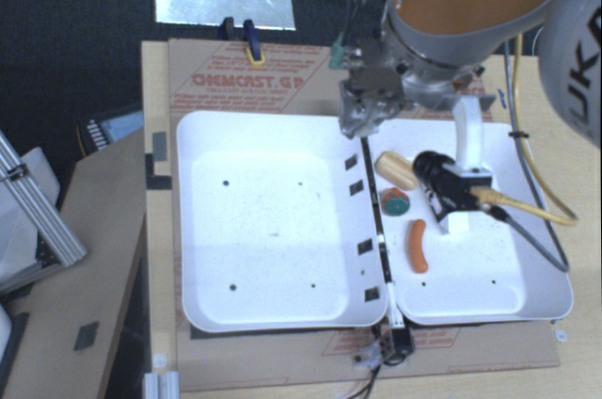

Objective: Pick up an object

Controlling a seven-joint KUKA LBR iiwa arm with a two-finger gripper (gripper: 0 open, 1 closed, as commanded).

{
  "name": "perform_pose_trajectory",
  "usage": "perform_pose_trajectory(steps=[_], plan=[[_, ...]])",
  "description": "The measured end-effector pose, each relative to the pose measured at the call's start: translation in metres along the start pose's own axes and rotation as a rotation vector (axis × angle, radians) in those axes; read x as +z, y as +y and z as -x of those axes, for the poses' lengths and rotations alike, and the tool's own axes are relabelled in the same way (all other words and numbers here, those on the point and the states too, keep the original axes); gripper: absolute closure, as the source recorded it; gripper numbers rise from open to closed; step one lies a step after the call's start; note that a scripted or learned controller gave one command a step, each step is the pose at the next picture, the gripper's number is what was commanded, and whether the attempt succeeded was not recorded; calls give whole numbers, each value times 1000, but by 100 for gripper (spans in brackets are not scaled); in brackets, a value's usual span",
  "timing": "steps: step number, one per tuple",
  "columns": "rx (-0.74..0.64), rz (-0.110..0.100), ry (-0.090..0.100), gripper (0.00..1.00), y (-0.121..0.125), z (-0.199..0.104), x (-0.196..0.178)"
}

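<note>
We see the gripper (365, 119) hanging above the bins' divider, fingers pressed together on nothing; the orange sausage (418, 248) lies in the right bin (536, 294); pickup not yet begun.

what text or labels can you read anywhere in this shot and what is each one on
"CHEMCAST G P", in red, on the brown board under the bins, behind the left bin; the last letters are unsure.
Smaller red print below it on that board: too blurred to read.
Faint red print on the board's front edge: too blurred to read.
"UK", large dark letters cut by the frame edge, on the grey arm.
No text on the things in the right bin.
</note>
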State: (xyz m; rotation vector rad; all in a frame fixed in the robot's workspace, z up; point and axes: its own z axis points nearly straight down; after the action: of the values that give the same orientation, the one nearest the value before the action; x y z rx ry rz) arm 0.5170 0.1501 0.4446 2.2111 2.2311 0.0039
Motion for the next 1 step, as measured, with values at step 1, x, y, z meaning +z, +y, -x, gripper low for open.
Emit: perform_pose_trajectory(steps=[1], plan=[[-2, 3, 2, 100, 44, -89, -4]])
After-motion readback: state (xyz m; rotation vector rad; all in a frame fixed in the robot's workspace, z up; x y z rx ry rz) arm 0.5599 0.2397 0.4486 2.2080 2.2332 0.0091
